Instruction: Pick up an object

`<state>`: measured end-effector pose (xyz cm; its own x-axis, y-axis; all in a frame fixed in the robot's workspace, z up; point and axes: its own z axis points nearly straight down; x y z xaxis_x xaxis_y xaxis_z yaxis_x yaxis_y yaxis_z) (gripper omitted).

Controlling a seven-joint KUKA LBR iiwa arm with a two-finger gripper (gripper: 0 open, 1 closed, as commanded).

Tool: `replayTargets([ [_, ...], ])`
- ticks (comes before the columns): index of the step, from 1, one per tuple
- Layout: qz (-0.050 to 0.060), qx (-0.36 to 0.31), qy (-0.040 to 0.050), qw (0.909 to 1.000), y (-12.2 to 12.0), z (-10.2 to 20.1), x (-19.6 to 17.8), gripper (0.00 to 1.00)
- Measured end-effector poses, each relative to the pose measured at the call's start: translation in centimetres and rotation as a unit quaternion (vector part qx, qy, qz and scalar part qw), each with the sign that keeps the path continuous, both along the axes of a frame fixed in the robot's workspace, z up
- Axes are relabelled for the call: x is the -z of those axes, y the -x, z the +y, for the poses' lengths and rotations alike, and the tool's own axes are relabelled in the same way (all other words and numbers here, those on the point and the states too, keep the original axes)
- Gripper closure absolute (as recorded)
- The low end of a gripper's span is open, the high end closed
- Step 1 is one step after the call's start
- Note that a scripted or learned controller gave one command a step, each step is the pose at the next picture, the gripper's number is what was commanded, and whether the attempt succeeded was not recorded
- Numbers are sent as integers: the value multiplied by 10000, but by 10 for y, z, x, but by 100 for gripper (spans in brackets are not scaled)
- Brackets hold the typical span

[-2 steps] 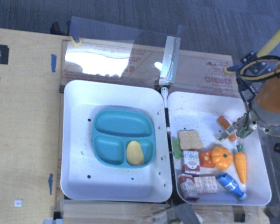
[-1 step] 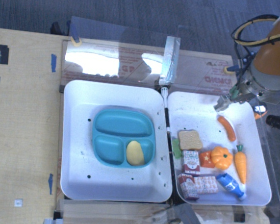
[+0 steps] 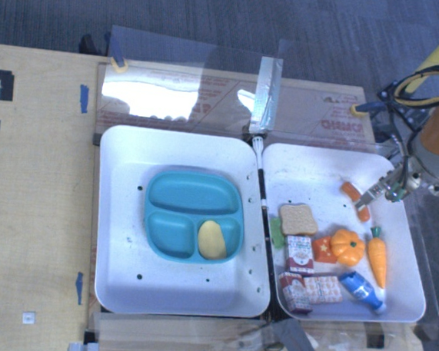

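Note:
My gripper (image 3: 367, 198) reaches into the right bin (image 3: 410, 305) from the right and hangs over that bin's upper right part. Its tip lies across a small orange sausage-like piece (image 3: 349, 190), hiding the piece's middle. I cannot tell whether it touches the piece. Further down the same bin lie a bread slice (image 3: 298, 218), a small orange pumpkin (image 3: 346, 245), a carrot (image 3: 377, 259), a red carton (image 3: 299, 255), a packet of biscuits (image 3: 314, 290) and a blue can (image 3: 364, 290).
The left bin (image 3: 109, 276) holds a blue divided tray (image 3: 169, 235) with a yellow oval object (image 3: 212, 239) in its lower right compartment. A green piece (image 3: 276, 233) lies by the wall between the bins. Cables (image 3: 413, 85) hang at the upper right.

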<state>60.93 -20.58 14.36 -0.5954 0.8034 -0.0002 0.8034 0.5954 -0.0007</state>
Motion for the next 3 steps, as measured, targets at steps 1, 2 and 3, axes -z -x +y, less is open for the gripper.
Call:
replayTargets([
  [1, -54, 177, -1, 9998, -32, 51, -44, 100],
  [2, -43, -67, 5, 10000, 14, 27, 55, 100],
  [3, -49, 1434, -8, 9896, -24, 79, 56, 100],
])
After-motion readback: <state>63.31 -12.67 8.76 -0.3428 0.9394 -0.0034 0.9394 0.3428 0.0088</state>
